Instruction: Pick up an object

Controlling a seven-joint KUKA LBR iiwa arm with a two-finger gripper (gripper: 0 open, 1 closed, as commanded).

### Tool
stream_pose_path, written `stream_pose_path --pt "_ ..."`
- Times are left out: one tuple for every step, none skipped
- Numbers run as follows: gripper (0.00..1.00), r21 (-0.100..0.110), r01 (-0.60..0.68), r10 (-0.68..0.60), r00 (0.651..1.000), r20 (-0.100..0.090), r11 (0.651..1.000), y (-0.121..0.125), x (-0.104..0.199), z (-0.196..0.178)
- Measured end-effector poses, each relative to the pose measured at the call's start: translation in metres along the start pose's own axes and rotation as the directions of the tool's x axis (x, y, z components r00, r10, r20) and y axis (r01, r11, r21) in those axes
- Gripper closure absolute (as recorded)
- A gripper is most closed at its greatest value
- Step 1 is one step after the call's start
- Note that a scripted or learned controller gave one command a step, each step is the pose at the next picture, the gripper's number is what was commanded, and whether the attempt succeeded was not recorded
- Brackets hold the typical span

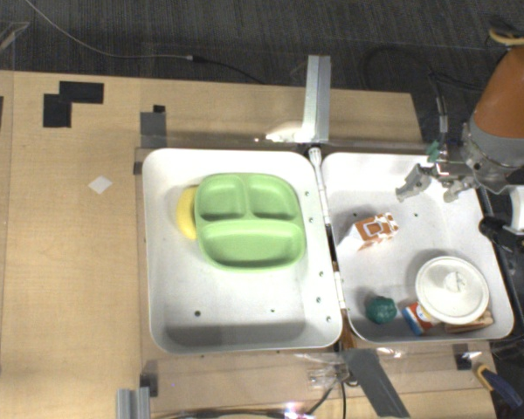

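I start at the left bin [162,260], where a green divided plate [248,219] sits toward the far side with a yellow object [186,213] tucked under its left edge, mostly hidden, so I can't name it.

Moving right across the divider, the right bin [358,173] holds 4 loose things. An orange-and-white toy [375,229] lies alone near the middle. A dark green ball [382,309] sits at the near edge. Just right of it, a small blue-and-red item [414,318] touches the white round lid [452,288]. That lid rests on something brown, which I can barely make out.

Farthest right, the gripper [431,182] hangs over the far right corner of that bin with its 2 fingers spread apart and nothing between them.

I judge the toy to be the best target, as it is nearest the gripper and has free floor all around it. To do this well, I'd bring the fingers over its middle, turn them across its narrow side, come straight down and only then close. The ball may roll away, and the lid looks too wide.

The toy's exact shape is too small for me to read. The arm's wrist is cut off at the right edge, so its tilt is unclear.
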State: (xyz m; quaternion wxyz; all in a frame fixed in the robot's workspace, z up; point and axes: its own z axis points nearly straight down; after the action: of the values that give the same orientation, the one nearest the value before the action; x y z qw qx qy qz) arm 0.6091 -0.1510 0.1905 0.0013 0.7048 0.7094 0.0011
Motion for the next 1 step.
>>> stream_pose_path --pt "0.0 0.001 -0.112 0.112 0.994 0.0 0.994 0.0016 0.0268 0.0948"
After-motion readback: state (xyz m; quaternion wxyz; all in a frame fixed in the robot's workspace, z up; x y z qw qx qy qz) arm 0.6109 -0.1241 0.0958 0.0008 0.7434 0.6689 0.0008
